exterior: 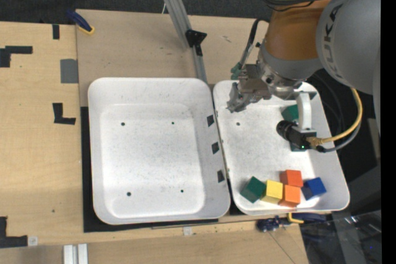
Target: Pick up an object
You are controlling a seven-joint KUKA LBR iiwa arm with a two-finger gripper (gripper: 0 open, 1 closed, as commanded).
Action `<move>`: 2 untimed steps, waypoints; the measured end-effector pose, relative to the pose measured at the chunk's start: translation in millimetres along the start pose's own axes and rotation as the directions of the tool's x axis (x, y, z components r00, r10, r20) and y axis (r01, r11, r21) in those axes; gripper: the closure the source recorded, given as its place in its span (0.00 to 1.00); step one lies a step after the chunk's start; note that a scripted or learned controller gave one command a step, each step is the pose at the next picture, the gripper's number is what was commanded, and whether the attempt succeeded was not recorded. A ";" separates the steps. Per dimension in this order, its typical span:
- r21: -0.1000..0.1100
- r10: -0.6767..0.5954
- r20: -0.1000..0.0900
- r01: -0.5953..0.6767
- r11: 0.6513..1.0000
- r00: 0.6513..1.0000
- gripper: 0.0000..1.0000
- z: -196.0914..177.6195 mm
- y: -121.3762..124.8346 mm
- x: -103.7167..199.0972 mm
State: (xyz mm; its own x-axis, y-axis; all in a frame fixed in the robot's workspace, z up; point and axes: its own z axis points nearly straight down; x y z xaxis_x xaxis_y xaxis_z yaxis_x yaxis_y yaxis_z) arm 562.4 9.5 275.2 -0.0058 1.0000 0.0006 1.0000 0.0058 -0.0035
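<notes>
Several small blocks lie clustered in the near corner of the right bin point(247, 139): a dark green block point(252, 188), a yellow block point(273, 190), two orange blocks point(291, 195) and a blue block point(314, 187). Another green piece point(289, 113) sits near the bin's right rim, partly hidden by the arm's white fitting. My gripper point(237, 99) hangs low over the bin's far left corner, well away from the cluster. Nothing shows held at its tip.
The left bin point(105, 133) lies beside the right one. A slanted metal pole point(176, 3) runs down to the gap between the bins at the far side. A black cable plug point(291, 133) hangs from the wrist over the right bin.
</notes>
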 end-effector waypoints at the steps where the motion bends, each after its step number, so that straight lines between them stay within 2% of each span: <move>1: 0.001 0.001 0.000 -0.001 1.000 1.000 1.00 8.8 -25.4 39.5; 2: 0.002 0.001 0.000 -0.001 1.000 1.000 1.00 23.2 -56.3 80.3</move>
